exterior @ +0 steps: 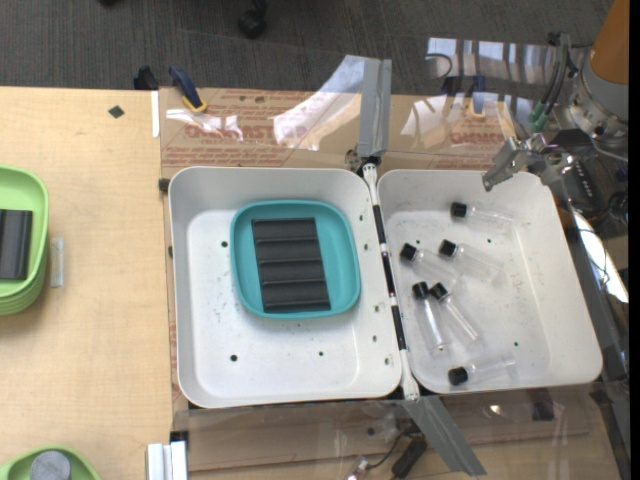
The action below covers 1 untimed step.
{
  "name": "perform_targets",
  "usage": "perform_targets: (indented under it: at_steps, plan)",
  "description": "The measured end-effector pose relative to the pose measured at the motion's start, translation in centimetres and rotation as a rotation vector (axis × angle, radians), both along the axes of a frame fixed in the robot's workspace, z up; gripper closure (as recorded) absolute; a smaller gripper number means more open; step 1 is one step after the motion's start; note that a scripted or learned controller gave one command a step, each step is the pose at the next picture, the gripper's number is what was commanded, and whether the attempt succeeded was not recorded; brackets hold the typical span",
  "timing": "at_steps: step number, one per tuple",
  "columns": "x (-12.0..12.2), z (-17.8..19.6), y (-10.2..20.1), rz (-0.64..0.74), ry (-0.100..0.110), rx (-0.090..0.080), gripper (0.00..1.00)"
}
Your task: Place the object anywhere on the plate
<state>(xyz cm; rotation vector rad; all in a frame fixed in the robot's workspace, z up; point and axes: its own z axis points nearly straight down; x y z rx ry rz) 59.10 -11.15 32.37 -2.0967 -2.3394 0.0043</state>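
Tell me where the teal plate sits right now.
The teal plate lies in the left white bin, toward its upper middle, with a dark ribbed insert on it; the capped clear vials lie in the right bin.

Two white bins sit side by side, the left bin [200, 298] holding one teal plate [345, 268] and the right bin [560, 298] holding about six clear black-capped vials [432, 318], with one green plate [30, 193] on the worktop [90, 368].

I see dark grey carpet [300, 18] behind my pale wooden bench [80, 368], with chair wheels [250, 23] on the floor.
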Motion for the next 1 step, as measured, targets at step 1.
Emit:
perform_targets:
  at_steps: [1]
  plan:
    - [3.92, 0.76, -6.78, -0.020, 0.000, 0.000, 0.00]
